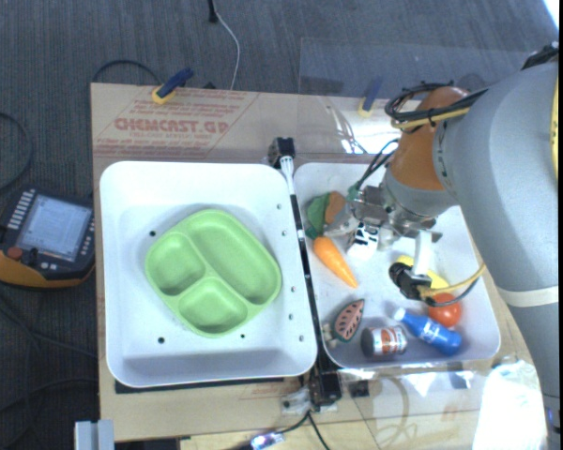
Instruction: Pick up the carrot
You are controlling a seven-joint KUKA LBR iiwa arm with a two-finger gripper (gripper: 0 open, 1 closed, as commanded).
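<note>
Carrot (336, 261) lies on the floor of the right bin (479, 337) just below-left of the claw (364, 233), whose state cannot be told.

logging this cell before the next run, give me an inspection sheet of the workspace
surface: two white bins side by side on a cardboard sheet; left bin, right bin
job's things: carrot lying in the right bin, near its left wall
clutter: green divided plate in the left bin; can, blue bottle, watermelon slice in the right bin
grippers: end effector over the right bin, beside the carrot
cables: black cable on the floor
surroundings: pendant on carpet
</note>
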